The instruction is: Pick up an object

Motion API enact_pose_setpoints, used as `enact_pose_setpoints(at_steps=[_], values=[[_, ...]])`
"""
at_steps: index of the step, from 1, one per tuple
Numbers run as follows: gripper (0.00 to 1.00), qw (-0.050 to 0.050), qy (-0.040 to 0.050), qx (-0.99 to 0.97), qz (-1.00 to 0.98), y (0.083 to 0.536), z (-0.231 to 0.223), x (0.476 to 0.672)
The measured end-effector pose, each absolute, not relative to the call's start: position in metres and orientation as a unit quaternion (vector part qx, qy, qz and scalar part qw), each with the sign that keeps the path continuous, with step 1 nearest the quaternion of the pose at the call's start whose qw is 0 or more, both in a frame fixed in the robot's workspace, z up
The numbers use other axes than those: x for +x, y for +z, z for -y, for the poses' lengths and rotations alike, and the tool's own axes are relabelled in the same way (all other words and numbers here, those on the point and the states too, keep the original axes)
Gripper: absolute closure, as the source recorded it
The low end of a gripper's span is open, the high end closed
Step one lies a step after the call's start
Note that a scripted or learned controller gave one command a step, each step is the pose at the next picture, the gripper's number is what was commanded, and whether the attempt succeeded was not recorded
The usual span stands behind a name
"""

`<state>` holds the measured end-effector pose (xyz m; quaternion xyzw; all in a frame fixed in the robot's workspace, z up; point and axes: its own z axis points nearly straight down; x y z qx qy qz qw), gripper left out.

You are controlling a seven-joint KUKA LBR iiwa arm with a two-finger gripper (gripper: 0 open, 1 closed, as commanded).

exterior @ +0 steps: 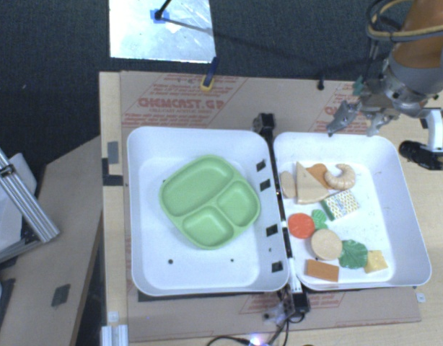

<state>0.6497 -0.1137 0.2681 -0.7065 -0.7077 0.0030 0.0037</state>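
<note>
Two shallow white plastic bins (200, 139) sitting side by side; grey two-finger gripper (358, 120) hovering open and empty above right bin's far rim; small toy food pieces (330, 207) lying inside; green divided tray (209, 201) resting in left bin

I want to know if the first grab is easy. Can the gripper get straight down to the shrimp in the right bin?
Probably yes. The gripper hangs above the right bin's far rim, and the shrimp lies uncovered, on top near that end. Only the tan wedge beside it crowds one side.
</note>
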Motion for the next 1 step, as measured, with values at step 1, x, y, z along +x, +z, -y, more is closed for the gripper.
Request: enact_pose_setpoints(at_steps=[1], values=[[0.00, -0.001, -0.0004, -0.706, 0.708, 0.2752, 0.1137, 0.6515]])
